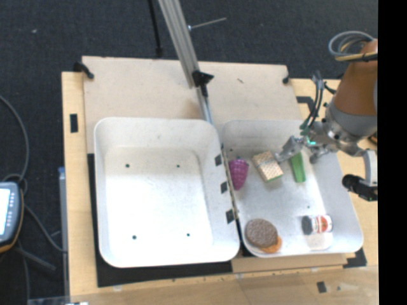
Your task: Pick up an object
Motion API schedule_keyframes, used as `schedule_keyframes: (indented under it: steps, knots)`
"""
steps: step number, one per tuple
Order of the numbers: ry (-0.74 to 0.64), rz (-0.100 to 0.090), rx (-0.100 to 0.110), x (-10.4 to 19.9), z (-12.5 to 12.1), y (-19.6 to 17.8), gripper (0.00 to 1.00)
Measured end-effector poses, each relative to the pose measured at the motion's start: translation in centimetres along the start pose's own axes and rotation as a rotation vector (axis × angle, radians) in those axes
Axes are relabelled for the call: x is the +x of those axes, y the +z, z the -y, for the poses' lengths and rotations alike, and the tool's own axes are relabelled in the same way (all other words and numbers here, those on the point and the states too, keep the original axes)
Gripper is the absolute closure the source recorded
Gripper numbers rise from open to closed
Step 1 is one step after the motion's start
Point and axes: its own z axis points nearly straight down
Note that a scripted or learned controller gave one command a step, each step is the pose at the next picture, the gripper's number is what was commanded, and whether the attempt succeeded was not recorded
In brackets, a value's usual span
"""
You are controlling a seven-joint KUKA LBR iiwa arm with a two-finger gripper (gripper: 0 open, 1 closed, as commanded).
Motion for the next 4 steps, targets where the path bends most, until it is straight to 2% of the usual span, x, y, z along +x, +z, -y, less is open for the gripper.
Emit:
schedule_keyframes:
  steps: [1, 3, 4]
  knots:
    - [-0.001, 0.001, -0.005, 0.0, -0.1, -0.3, 0.00]
    - [0.005, 0.002, 0.001, 0.4, 0.9, 10.4, 0.00]
    - [0.011, 0.002, -0.006, 0.3, 0.7, 9.0, 1.00]
